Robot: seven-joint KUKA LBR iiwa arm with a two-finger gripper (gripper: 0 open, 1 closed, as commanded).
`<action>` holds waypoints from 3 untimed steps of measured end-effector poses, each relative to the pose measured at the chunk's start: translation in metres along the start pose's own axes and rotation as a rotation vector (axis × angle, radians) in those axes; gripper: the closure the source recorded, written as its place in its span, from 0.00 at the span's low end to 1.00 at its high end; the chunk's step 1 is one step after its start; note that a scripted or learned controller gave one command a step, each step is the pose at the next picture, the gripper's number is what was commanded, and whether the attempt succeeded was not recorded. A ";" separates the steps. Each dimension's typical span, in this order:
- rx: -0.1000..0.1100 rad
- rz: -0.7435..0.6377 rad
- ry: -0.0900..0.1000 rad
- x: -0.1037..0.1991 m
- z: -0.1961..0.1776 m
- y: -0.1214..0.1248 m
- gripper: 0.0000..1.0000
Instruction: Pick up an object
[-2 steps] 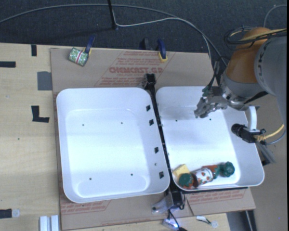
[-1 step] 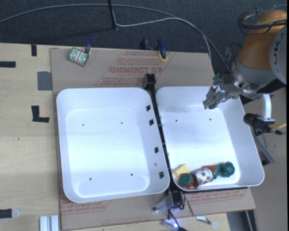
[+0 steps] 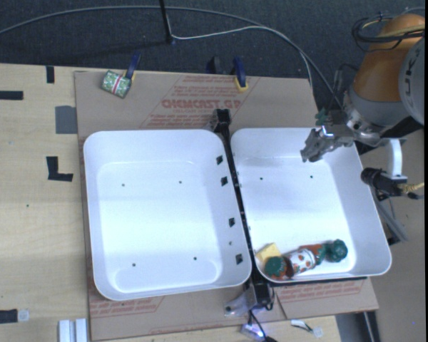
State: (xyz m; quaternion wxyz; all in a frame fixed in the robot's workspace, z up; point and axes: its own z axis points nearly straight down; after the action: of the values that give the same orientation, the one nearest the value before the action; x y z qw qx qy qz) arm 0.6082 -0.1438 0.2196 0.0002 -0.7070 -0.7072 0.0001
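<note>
Several small objects lie along the near edge of the right bin: a yellow block, a green round piece, a red and white bottle-like item and a dark green ball. My gripper hangs over the far right corner of that bin, well away from the objects, with nothing seen between its fingers. The grey arm with its orange band comes in from the right.
The left bin sits beside the right one, with a black divider clip strip between them. A small green patterned block lies on the cardboard behind the left bin. Cables run across the back.
</note>
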 end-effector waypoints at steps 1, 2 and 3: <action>-0.001 -0.004 0.001 0.046 -0.008 0.006 1.00; 0.001 -0.004 0.001 0.095 0.001 0.017 1.00; 0.000 -0.005 0.001 0.152 -0.006 0.029 1.00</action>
State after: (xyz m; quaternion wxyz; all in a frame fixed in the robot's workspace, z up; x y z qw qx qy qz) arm 0.6373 0.0080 0.2256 0.0005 -0.7054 -0.7088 -0.0005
